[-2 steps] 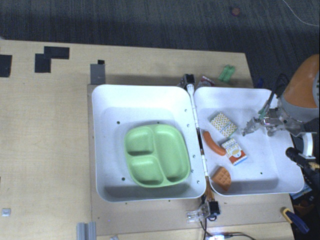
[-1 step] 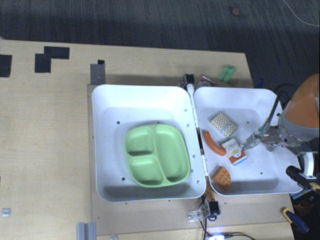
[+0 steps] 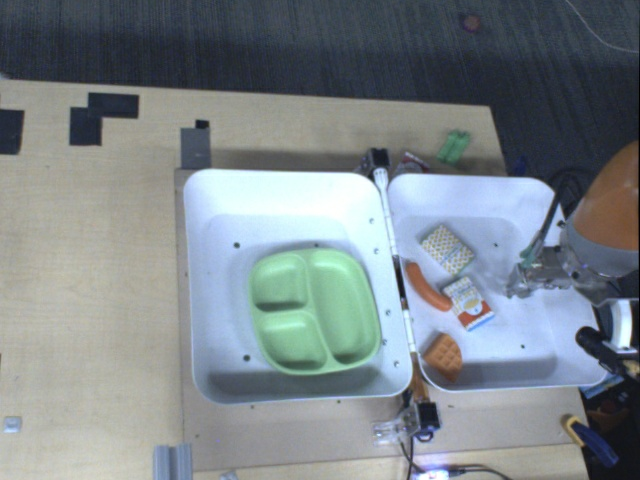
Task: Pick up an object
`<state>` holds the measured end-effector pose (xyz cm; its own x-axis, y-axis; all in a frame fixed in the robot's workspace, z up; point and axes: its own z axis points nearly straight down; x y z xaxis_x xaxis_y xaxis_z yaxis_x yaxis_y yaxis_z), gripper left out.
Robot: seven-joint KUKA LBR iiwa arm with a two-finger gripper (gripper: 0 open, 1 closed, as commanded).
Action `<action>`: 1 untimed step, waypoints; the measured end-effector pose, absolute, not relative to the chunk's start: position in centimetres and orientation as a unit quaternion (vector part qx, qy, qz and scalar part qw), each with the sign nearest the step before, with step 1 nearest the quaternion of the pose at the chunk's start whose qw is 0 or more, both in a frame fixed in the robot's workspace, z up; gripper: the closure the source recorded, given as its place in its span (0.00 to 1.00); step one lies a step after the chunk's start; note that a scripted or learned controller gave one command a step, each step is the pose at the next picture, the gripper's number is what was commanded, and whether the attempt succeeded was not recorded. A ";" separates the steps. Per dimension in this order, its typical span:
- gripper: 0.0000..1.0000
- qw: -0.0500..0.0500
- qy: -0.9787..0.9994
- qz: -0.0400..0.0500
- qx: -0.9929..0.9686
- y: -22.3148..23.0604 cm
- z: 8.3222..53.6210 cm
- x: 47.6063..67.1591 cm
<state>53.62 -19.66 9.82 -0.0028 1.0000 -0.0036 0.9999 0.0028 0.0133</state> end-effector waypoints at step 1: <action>0.00 0.006 0.708 0.003 0.706 -19.6 9.8 53.6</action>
<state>53.61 -19.65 9.81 -0.0028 1.0000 -0.0033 0.9999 0.0028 0.0128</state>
